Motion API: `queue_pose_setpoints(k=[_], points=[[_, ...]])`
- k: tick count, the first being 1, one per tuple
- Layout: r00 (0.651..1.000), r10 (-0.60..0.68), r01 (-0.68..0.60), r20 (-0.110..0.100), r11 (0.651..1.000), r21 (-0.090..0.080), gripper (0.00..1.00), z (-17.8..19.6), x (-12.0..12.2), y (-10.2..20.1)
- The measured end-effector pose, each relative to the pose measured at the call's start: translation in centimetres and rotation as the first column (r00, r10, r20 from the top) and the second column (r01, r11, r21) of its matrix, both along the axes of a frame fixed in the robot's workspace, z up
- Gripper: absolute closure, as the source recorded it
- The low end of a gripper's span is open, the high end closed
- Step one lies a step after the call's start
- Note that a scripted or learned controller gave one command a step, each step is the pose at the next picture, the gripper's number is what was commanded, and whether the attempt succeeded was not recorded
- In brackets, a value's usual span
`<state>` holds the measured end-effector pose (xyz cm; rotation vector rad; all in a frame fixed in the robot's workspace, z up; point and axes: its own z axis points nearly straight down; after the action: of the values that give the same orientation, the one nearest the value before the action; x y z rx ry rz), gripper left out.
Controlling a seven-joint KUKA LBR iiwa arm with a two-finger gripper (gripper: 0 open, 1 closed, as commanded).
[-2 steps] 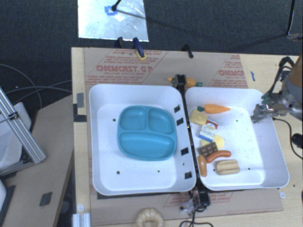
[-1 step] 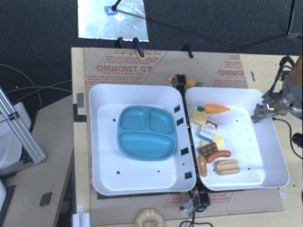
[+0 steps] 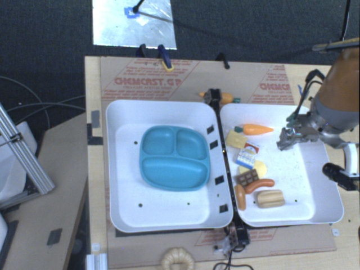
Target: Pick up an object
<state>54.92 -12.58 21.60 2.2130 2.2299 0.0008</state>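
Gripper (image 3: 285, 140) above right bin (image 3: 320, 207), right of carrot (image 3: 257, 130), nothing between fingers; opening unclear; likely poised for descent.

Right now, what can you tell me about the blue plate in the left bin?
The blue divided plate looks like matte plastic, rounded, with three compartments: two small ones at the far side and one wide one nearer the camera. It lies flat, upright, about mid-floor of the left bin. Nothing sits in its compartments, and nothing else touches it.
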Motion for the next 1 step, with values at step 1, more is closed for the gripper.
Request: queue_pose_setpoints(k=[1], points=[[1.0, 0.001, -0.001, 0.0, 1.0, 0.001, 1.0, -0.37, -0.37, 4.52]])
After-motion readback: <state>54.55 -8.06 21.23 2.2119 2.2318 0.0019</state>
